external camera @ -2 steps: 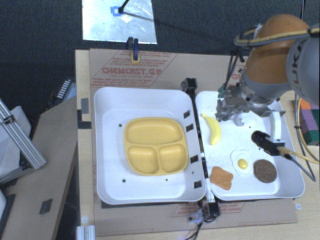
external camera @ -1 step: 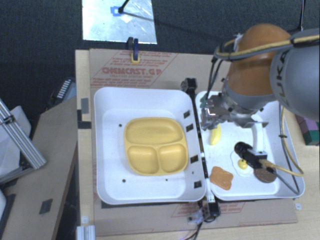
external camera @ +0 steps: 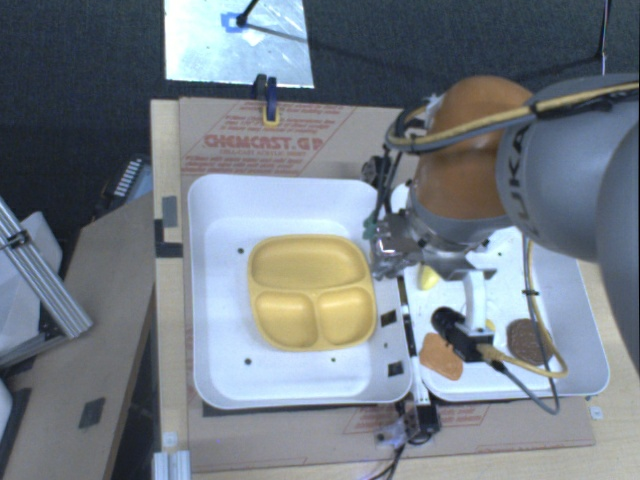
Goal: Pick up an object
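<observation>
Currently the gripper (external camera: 395, 251) sits low over the seam between the left bin (external camera: 215, 268) and the right bin (external camera: 590, 358), tucked under the wrist. The wrist body blocks it, so I can't tell whether it's parted or closed, and nothing visibly sits in it.

Candidate objects:
- yellow divided plate (external camera: 308, 290): flat in the middle of the left bin, its right edge just beside the gripper. It's wide and shallow, so my guess is only the rim is grippable.
- small yellow piece (external camera: 428, 278): in the right bin close to the seam, partly hidden by the arm.
- orange chunk (external camera: 441, 356): right bin, near the front-left corner.
- brown round item (external camera: 521, 339): right bin, well apart from the gripper.

My read: the pose over the seam suits either the plate rim or the small yellow piece, and I can't say which is targeted. No lift so far; every item rests on a bin floor.

Risk: the bin walls meet right at the seam, so a descent there likely clips a wall instead of an object.
</observation>
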You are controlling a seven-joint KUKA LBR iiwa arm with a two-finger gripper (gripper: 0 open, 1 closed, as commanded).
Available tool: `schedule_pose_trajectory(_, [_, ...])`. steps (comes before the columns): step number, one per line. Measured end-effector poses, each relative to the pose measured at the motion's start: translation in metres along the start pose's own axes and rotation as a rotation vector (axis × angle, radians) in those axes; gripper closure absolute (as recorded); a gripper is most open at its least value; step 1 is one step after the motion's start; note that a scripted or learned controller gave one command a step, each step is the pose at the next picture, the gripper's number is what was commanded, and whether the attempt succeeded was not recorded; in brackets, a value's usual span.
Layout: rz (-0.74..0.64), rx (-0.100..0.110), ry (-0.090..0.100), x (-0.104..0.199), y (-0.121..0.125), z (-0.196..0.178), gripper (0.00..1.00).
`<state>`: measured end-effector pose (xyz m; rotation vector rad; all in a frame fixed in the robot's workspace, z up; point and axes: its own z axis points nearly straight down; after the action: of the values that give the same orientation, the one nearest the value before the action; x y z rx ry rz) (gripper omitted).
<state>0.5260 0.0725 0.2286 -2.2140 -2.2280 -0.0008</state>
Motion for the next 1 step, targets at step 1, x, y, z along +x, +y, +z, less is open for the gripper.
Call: schedule_pose_trajectory(1, [0.0,0.001,0.0,0.0375,-0.0207,0.0139,1.0])
